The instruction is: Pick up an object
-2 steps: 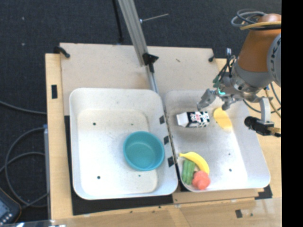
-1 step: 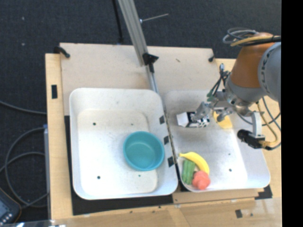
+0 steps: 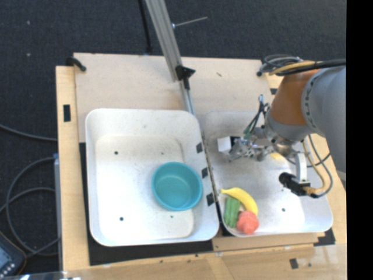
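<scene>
A teal bowl [image 3: 176, 185] sits in the left bin [image 3: 116, 133], toward its right side. In the right bin [image 3: 315, 214] a yellow banana [image 3: 242, 196], a green vegetable [image 3: 232, 210] and a red-orange fruit [image 3: 248, 221] lie bunched at the near left corner. My gripper [image 3: 242, 151] hangs low over the upper left part of the right bin, well above the fruit cluster in the view. The wrist and cabling blur its tips.
A slanted metal pole [image 3: 169, 39] rises from the bench behind the bins. The grey and orange arm [image 3: 303, 101] covers the far right of the right bin. Black cables [image 3: 303, 182] loop below the wrist.
</scene>
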Controlling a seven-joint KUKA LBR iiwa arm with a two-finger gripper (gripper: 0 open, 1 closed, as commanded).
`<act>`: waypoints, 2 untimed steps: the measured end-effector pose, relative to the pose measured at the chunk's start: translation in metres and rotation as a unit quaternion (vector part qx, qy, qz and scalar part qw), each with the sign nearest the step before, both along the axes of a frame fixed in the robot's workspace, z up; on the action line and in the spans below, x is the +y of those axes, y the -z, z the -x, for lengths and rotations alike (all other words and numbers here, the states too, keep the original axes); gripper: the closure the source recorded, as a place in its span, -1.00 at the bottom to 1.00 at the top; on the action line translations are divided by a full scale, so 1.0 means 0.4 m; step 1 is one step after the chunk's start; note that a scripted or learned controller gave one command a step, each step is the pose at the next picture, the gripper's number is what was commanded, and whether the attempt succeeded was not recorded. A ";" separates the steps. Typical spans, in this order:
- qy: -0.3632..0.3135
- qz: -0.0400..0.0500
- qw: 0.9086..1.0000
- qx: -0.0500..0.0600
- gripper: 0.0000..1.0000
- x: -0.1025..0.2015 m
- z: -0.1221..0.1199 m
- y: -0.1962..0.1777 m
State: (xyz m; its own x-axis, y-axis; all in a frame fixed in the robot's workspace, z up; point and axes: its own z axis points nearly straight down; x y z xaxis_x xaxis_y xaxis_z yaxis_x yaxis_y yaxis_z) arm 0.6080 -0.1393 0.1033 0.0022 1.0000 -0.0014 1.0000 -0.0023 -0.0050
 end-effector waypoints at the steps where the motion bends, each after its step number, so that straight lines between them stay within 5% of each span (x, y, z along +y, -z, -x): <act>1: 0.001 0.000 1.000 -0.002 -1.00 -0.002 -0.001 0.005; 2: 0.003 -0.001 1.000 -0.004 1.00 -0.004 -0.003 -0.023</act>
